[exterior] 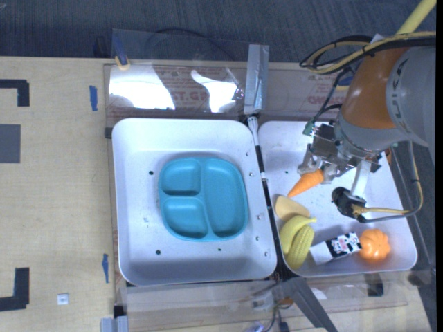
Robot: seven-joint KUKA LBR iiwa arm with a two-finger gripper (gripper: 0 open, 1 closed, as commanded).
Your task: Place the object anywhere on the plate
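Carrot [309, 181] hangs at the gripper [320, 168] above the right bin [408, 251]; the fingers seem clamped on its thick end. We should lift it higher, cross the rim slowly, and release over the plate [204, 198]

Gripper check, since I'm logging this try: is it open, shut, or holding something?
Gripper: shut on the carrot, gripping its thick end above the right bin.

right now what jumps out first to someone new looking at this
The bright blue divided plate sits in the middle of the left bin. In the right bin, the grey and orange arm has its claw right at an orange carrot, with yellow corn nearer the front.
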